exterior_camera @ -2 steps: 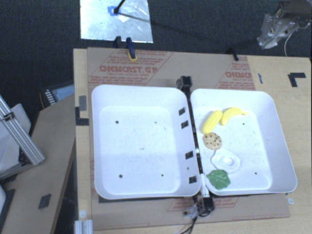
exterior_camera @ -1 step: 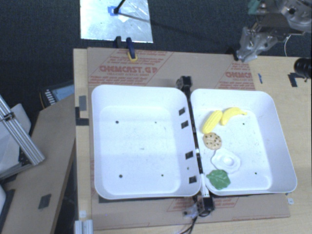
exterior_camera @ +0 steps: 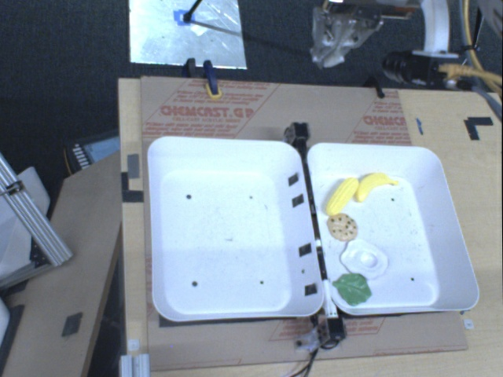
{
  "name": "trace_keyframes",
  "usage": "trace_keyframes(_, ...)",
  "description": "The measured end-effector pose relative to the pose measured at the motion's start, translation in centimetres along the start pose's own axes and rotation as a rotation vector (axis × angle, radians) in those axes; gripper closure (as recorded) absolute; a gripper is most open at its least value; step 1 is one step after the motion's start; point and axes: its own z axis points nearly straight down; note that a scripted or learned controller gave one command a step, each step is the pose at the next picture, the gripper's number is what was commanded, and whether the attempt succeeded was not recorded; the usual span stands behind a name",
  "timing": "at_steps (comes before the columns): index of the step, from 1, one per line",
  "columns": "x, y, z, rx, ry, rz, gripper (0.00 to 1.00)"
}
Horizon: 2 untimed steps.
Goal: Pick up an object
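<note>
- Camera view: two white bins [exterior_camera: 228, 151] sit on a brown board [exterior_camera: 259, 104] over dark floor.
- A corn cob [exterior_camera: 341, 195] lies in the right bin, long axis running lower left to upper right, beside a banana [exterior_camera: 376, 183].
- The gripper [exterior_camera: 338, 47] hangs at top of frame; whether it is apart or together cannot be told.

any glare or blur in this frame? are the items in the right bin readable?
Camera view: strong glare on the shiny foil sheet at top left. The gripper at the top looks soft and blurred. The right bin is evenly lit, with little shadow; corn cob, banana, cookie and green leaf read clearly, while the fried egg is low-contrast against the white.
</note>
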Motion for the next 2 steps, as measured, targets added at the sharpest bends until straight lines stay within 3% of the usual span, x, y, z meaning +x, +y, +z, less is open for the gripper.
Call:
trace_keyframes(1,4.7,-3.1,-0.2,0.0,0.0,0.003,1.0)
trace_keyframes(2,11.6,-4.7,1.3,0.002,0.0,0.001,1.0)
